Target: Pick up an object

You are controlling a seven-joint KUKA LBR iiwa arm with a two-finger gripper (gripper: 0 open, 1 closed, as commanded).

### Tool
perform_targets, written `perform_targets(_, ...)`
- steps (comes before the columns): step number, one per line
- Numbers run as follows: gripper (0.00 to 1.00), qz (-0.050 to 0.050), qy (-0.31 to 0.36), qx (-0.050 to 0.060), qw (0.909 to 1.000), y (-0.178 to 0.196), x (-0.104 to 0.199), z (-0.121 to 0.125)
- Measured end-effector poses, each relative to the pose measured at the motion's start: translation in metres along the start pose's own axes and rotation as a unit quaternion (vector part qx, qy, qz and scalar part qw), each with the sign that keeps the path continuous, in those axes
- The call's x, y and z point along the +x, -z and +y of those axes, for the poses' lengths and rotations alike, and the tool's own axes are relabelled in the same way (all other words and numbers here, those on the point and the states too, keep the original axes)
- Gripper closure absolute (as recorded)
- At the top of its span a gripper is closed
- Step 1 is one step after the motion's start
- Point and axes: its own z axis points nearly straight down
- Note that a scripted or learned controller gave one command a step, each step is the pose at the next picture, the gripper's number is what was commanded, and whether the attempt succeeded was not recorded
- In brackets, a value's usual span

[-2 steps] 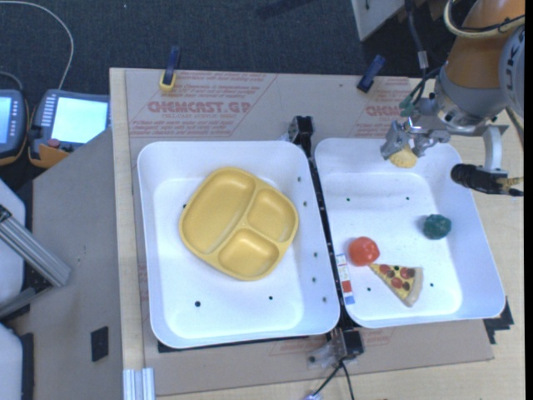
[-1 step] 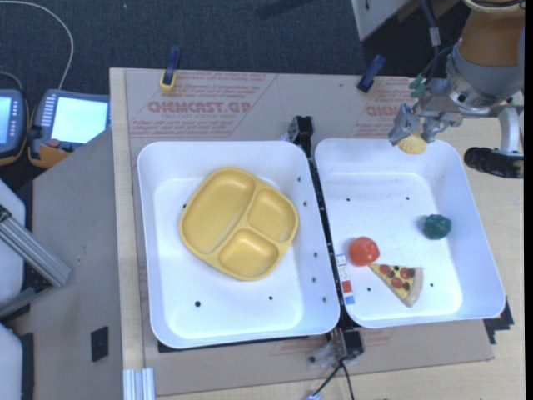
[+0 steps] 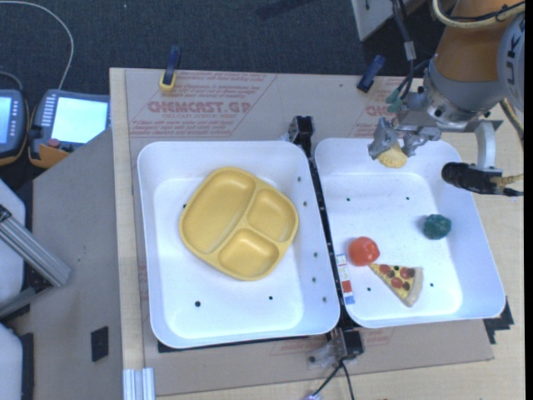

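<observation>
A dark carpeted floor surrounds the worktop (image 3: pixel 250 98), a printed board that carries two shallow white bins side by side. At the far edge of the right bin (image 3: pixel 466 282) lies a small pale yellow object (image 3: pixel 393 158), too small to name for sure, and the gripper (image 3: pixel 391 146) sits right over it, touching or nearly touching its top. Whether the jaws are spread, clenched or already gripping the yellow piece I cannot tell, since the metal parts blur together there. Nearer in the same bin lie a dark green lump (image 3: pixel 435 226), a red tomato-like ball (image 3: pixel 363 251) and a toy pizza slice (image 3: pixel 399 281), the ball and the slice just beside each other. The left bin (image 3: pixel 166 307) holds a yellow divided plate (image 3: pixel 239 233). To do this step well, I judge the jaws should straddle the yellow piece squarely and close gently, because it lies near the bin's back wall and could be pushed against the rim or squirt out sideways; then lift straight up.
</observation>
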Motion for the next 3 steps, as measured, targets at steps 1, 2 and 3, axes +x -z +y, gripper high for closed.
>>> perform_targets(1, 1.00, 0.000, 0.000, 0.001, 1.0000, -0.013, 0.044, -0.024)
perform_targets(2, 1.00, 0.000, 0.001, 0.001, 1.0000, -0.024, 0.092, -0.043)
perform_targets(3, 1.00, 0.000, 0.001, 0.000, 1.0000, -0.016, 0.137, -0.074)
